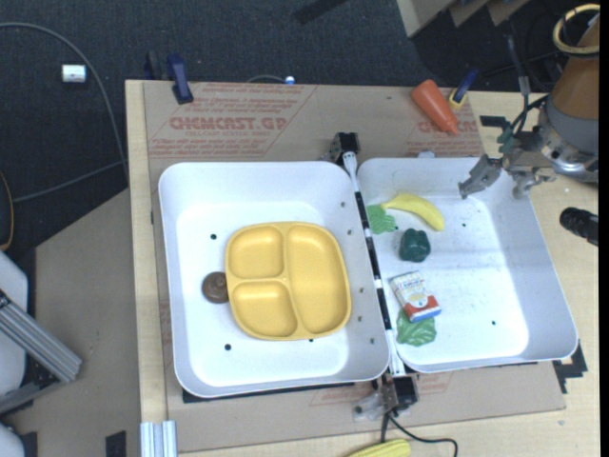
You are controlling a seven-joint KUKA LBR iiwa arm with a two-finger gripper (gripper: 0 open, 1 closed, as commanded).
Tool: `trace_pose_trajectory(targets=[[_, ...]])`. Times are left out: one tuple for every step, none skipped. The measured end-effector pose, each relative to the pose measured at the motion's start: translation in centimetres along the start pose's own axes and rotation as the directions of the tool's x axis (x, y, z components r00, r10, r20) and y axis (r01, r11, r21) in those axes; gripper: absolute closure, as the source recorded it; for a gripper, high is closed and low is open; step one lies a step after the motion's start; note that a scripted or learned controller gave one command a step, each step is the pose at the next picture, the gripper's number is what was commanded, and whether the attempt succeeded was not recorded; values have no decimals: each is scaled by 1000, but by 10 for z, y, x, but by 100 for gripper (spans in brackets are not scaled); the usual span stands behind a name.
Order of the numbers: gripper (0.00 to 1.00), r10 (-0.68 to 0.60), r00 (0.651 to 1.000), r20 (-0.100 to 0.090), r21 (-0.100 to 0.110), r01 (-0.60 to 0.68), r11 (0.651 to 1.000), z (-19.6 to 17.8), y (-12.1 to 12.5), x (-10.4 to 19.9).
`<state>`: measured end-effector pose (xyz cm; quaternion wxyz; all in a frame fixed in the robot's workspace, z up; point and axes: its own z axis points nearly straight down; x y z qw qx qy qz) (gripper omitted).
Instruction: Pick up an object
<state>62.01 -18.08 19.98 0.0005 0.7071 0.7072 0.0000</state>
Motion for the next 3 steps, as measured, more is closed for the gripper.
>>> trace_pose_trajectory(targets=[[0,-1,1000,-2,3,1,1000,67,32,41],[0,-1,1000,-2,2,1,1000,115,20,67],[100,-2,1000,-2,5,2,1000,105,20,67]])
